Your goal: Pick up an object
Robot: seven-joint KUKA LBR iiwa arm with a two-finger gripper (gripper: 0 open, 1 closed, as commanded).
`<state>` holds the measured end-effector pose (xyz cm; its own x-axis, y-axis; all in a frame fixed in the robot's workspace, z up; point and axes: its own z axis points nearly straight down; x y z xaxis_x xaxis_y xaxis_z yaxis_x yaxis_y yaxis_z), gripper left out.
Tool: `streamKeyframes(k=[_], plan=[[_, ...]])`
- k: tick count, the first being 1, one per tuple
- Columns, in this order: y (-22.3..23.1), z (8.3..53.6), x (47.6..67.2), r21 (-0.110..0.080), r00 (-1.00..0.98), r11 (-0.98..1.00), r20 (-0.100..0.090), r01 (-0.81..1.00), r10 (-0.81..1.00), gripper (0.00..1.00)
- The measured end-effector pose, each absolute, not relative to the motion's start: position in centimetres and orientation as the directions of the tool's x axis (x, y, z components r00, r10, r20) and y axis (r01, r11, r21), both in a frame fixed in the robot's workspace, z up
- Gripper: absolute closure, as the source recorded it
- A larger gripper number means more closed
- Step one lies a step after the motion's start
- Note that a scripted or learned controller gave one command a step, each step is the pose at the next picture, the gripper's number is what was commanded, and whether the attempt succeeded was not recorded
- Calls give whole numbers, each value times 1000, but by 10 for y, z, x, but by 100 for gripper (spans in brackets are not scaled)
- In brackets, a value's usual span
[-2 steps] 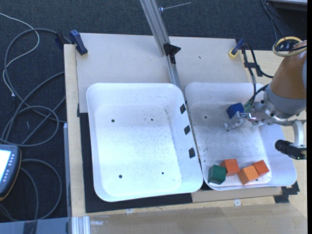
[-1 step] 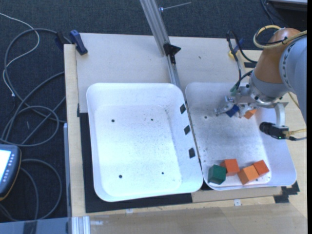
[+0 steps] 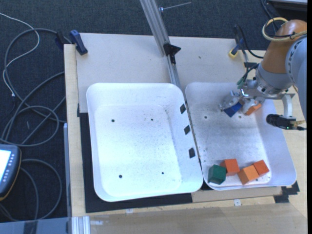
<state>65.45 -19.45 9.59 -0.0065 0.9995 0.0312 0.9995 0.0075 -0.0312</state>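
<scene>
My gripper (image 3: 239, 103) hangs over the far part of the right bin (image 3: 229, 138), reaching in from the right. A small blue block (image 3: 232, 110) shows right at its tip, and a small orange piece (image 3: 252, 109) lies just to the right of that. Whether the blue block is held or merely lies under the gripper is unclear. At the bin's near edge sit a green cube (image 3: 217, 173) and three orange blocks (image 3: 231, 165) (image 3: 249, 174) (image 3: 262, 167), well apart from the gripper.
The left bin (image 3: 136, 138) adjoins the right one, with black clips (image 3: 187, 129) along the shared rim. A slanted metal pole (image 3: 156, 23) rises at the back centre. Clamps (image 3: 78, 41) (image 3: 237, 48) grip the bench's far edge.
</scene>
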Motion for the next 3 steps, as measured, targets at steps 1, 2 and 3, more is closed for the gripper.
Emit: streamKeyframes(k=[1, 2, 3], plan=[[-195, 107, 656, -29, -7, 8, 31, 1000, 999, 100], [-109, 100, 670, -9, -8, 8, 3, 1000, 1000, 100], [11, 205, 677, 9, -8, 8, 3, 1000, 1000, 100]])
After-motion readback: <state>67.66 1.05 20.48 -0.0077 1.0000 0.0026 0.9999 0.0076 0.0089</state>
